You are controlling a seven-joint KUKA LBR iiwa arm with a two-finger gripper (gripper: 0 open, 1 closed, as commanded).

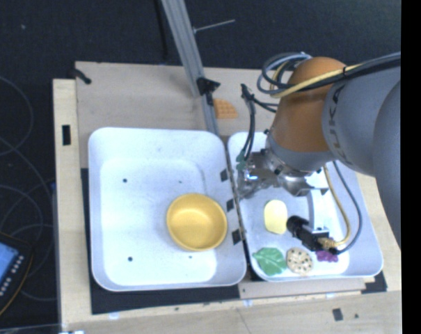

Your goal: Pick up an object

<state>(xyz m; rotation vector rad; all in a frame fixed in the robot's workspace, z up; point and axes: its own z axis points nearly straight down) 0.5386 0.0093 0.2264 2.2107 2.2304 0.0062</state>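
Where bins meet, yellow bowl (196, 221) leftward.

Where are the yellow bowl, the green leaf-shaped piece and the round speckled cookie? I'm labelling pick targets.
yellow bowl (195, 220): camera view, inside its hollow.
green leaf-shaped piece (269, 258): camera view, middle of its top.
round speckled cookie (300, 259): camera view, centre of its face.
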